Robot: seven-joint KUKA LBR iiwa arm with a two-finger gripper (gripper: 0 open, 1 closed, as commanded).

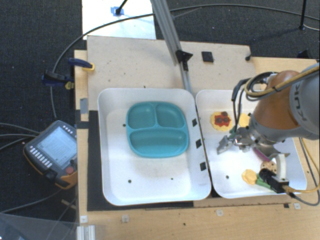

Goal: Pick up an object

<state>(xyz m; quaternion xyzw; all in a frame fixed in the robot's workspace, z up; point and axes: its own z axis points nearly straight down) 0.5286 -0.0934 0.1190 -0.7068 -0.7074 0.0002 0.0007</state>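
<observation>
In the camera view, the pincer hangs low over the middle of the right-hand shallow white bin, in the right half of the frame. From this angle I cannot tell whether it is released or clenched, and nothing is seen in its grip.

Just above and left of it lies a small round yellow disc with red and dark blobs on top. It lies flat, and being round it has no clear long axis. A small yellow block sits just to its right. A thin magenta strip, partly hidden by the grey and orange arm, slants from upper left to lower right. A rounded yellow lump rests near the bin's lower edge.

The left white bin holds a teal three-compartment plastic plate. Both bins stand on the pale worktop.

Dark lettering on the arm's grey shell is too partial to read.
</observation>
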